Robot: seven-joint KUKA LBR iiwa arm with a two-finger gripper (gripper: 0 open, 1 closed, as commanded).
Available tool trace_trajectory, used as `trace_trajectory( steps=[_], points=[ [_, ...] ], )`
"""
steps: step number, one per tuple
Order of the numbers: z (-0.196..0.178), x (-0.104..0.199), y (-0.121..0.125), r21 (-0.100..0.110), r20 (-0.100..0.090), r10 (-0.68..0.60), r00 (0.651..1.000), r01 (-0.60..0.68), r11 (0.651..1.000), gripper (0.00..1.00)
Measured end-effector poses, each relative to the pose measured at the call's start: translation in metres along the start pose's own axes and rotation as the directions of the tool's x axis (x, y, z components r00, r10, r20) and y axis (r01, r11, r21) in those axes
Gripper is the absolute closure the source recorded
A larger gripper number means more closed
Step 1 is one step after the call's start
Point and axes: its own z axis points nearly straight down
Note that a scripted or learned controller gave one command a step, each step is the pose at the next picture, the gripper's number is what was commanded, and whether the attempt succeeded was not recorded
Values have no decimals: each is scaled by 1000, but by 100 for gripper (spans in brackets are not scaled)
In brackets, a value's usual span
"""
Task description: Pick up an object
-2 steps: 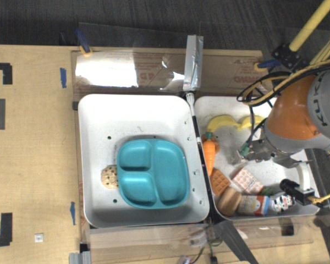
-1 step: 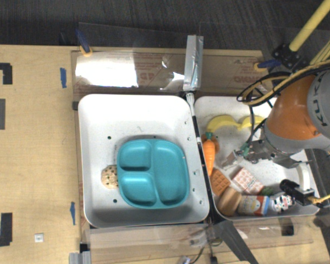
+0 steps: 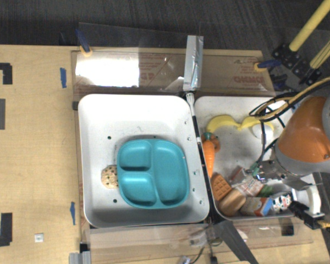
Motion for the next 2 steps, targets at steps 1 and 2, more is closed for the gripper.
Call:
trace_trajectory(
  steps=[1,2],
  points=[
    [-8,0,2,-3,1,1,1000,-1,1000,100],
    [-122,-54,-3,3,1,102,995,-102,995,100]
  ],
)
